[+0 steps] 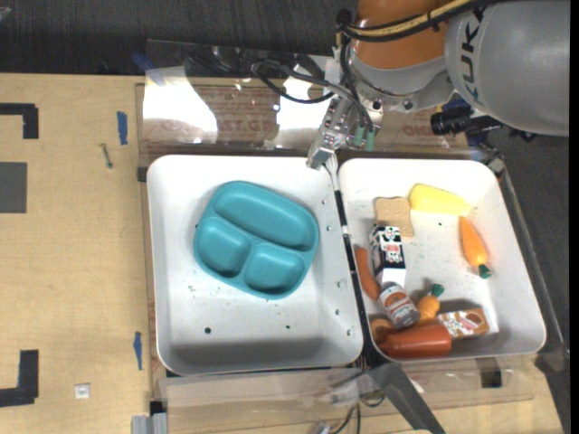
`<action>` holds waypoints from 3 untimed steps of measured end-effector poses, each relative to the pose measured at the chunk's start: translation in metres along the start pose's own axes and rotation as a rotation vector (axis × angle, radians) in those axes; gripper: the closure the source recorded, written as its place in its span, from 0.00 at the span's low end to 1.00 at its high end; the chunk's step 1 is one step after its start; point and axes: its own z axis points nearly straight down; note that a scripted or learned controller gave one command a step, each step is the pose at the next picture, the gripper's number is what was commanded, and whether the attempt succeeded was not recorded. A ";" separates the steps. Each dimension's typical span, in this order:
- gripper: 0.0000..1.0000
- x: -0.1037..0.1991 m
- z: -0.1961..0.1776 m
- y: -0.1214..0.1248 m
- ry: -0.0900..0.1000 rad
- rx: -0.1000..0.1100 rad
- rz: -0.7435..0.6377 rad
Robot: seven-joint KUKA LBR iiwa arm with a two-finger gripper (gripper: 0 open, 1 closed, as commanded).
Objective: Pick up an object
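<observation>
My gripper (322, 157) hangs over the back rim where the two bins meet, pointing down and left, with nothing visibly in it. In the right bin (520, 269) lie a yellow block (438, 199), a slice of bread (392, 213), a carrot (473, 245), a black-and-white carton (389, 245), a thin sausage (365, 274), a small bottle (396, 304), a red sausage (416, 340) and a red packet (462, 322). All of these lie in front of and to the right of the gripper.
A teal divided plate (258, 238) lies in the left bin (172, 269). The arm's orange band (407, 16) and grey body (525, 52) loom over the back right. A clear plastic sheet (217, 107) lies behind the bins.
</observation>
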 end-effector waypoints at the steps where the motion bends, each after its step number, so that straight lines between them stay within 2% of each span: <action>1: 1.00 0.096 0.017 -0.021 0.007 0.003 -0.073; 2: 1.00 0.158 0.103 0.023 0.011 0.006 0.088; 3: 1.00 0.118 0.066 0.052 0.004 0.001 0.065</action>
